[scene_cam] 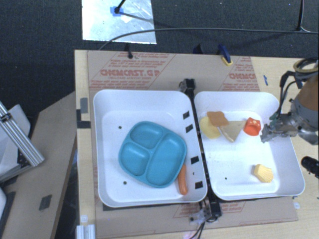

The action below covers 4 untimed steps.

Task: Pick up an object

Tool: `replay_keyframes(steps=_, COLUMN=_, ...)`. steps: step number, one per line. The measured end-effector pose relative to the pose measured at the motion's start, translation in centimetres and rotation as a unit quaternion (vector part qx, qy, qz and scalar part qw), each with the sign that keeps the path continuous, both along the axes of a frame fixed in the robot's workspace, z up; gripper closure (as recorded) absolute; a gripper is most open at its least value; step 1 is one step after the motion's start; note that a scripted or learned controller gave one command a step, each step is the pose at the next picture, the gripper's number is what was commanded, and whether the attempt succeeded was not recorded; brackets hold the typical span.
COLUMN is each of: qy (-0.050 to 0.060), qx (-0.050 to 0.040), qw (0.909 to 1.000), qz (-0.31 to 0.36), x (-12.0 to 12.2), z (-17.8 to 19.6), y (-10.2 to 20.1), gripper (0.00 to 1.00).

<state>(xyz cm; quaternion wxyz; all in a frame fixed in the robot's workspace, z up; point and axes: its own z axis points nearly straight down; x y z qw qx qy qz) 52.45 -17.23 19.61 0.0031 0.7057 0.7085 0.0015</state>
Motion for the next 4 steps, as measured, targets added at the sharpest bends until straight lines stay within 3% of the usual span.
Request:
replay_keyframes(steps=1, qy=0.001, qx=0.0004, qw=1.0, qz=0.0, x=0.1, z=2.2, y=0.0, gripper=1.0)
replay_keyframes(steps=3, qy=0.001, qx=0.0016, qw=1.0, qz=0.003, x=3.9, z=4.2, y=10.5, gripper=1.0)
replay_keyframes(steps=4, qy=0.002, qx=0.0017, qw=1.0, qz=0.003, x=5.2, z=3.0, y=15.7, gripper=1.0)
